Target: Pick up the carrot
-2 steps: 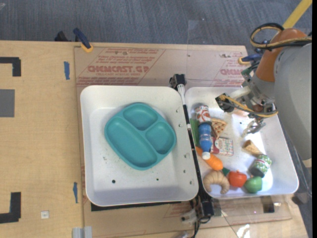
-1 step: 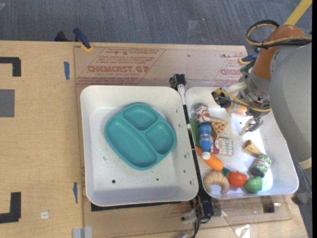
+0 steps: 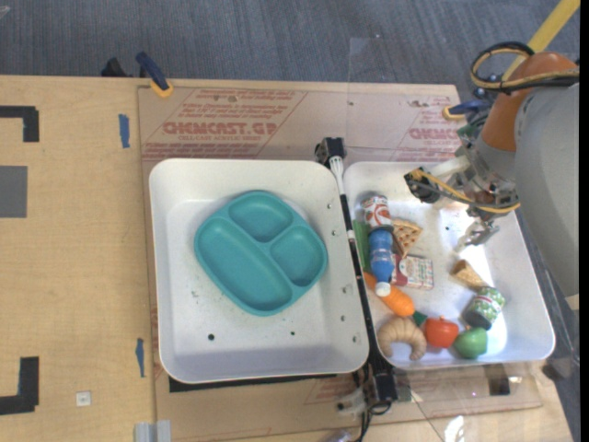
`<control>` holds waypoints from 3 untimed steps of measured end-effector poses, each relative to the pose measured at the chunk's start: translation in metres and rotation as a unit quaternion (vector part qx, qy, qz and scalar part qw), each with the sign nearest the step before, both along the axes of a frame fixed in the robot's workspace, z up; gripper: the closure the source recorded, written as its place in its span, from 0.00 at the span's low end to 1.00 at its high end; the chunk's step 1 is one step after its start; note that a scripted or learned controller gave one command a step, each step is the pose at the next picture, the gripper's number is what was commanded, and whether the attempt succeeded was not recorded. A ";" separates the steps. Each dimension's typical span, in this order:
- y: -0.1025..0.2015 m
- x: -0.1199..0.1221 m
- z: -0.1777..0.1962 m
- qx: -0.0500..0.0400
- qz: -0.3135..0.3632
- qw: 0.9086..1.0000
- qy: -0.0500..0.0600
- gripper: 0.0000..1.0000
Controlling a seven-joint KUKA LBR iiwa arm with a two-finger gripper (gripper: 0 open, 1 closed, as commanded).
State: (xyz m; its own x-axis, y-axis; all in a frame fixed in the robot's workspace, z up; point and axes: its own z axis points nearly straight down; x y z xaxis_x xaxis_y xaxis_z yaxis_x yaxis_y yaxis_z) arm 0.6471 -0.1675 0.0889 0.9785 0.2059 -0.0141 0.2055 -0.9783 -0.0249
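**Carrot waits at six o'clock, gripper hovers at two**

Over in the left bin (image 3: 175, 274) sits a teal divided plate (image 3: 261, 251). Across to the right bin (image 3: 538, 325): the carrot (image 3: 395, 298) lies at six o'clock, just above the croissant (image 3: 403, 335), a tomato (image 3: 442, 332) beside. The gripper (image 3: 476, 233) hangs at two o'clock, holding nothing; how wide it's open, I can't tell.

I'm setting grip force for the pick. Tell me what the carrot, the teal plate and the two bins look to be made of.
Carrot: likely moulded plastic toy, smooth with a slight sheen, uniform orange. Teal plate: probably hard plastic, matte to satin, one even colour with soft moulded dividers. Left bin and right bin: apparently thin white plastic, rounded formed rims, faintly glossy. None of this is certain from looks alone.
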 end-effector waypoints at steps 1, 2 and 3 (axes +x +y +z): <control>0.085 -0.021 0.101 -0.008 0.004 1.000 -0.014 0.00; 0.039 -0.009 0.007 -0.009 0.022 1.000 -0.009 0.00; 0.010 0.010 -0.001 -0.005 0.001 1.000 -0.003 0.00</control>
State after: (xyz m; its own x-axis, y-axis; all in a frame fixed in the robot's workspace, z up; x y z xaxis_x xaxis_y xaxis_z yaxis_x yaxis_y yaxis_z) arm 0.6575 -0.1575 0.0877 0.9780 0.2082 -0.0104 0.2080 -0.9780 -0.0132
